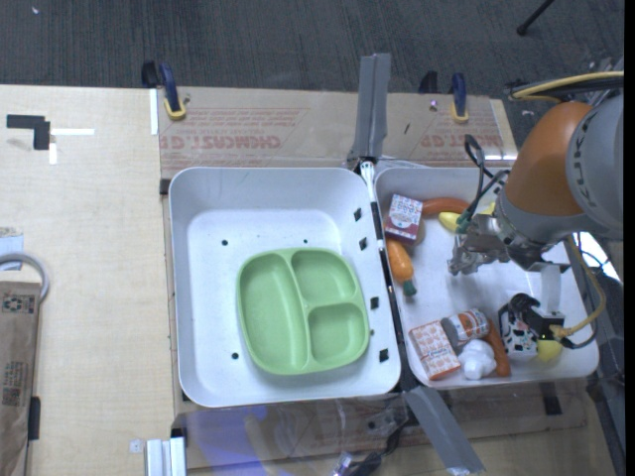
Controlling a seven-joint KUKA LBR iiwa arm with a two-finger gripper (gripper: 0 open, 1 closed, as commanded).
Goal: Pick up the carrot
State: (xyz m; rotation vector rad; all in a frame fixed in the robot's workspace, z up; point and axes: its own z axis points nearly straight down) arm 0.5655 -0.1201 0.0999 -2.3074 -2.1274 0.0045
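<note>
Gripper (466, 256) finger spacing too small to tell, arm (575, 167) cropped at right edge

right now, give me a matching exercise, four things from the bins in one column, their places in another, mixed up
Things:
1. green divided plate
2. carrot
3. gripper
4. cow toy

Places:
A. right bin, against its left wall
B. right bin, near its right end
C. left bin, around the middle
D. above the middle of the right bin

Pairs: 1-C, 2-A, 3-D, 4-B
</note>
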